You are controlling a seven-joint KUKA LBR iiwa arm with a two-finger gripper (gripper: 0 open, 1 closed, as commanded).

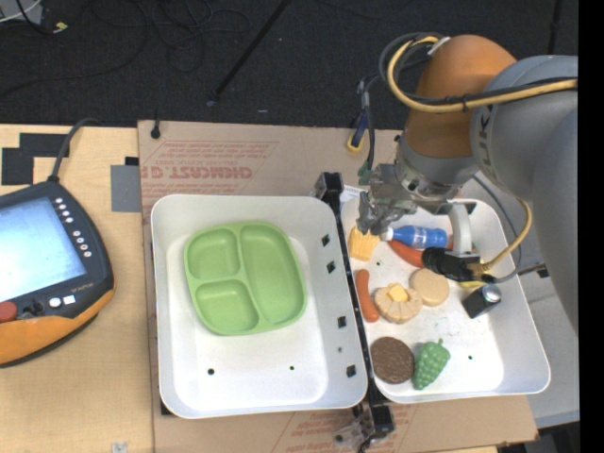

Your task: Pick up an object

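Gripper (pixel 370 217) low at the far left corner of the right bin (pixel 528 366)

Its finger state cannot be told. Just under it lies a yellow cheese wedge (pixel 363 244); beside it a glossy blue bottle (pixel 420 236), an orange carrot (pixel 408 252), a round cracker (pixel 396 302).

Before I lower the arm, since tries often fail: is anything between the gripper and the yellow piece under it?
Nothing visible. The gripper hangs just above the yellow piece in the right bin; the blue bottle lies close beside it.
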